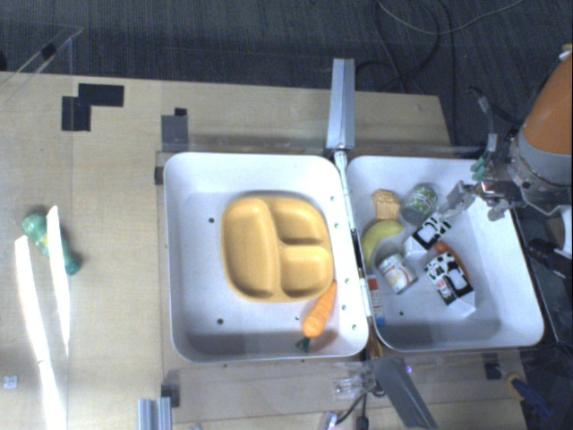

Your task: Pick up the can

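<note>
Hand [467,195] at right bin's [519,330] far edge, grip state unclear, can [396,272] well apart, nearer the divider.

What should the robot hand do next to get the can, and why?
Probably move left and down a little. The gripper hovers near the right bin's top edge, while the can lies on its side lower in that bin, beside the green fruit, untouched.

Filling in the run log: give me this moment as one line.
claw: over right bin, upper right | can: lying in bin, beside green fruit, not held | carrot: left bin
</note>
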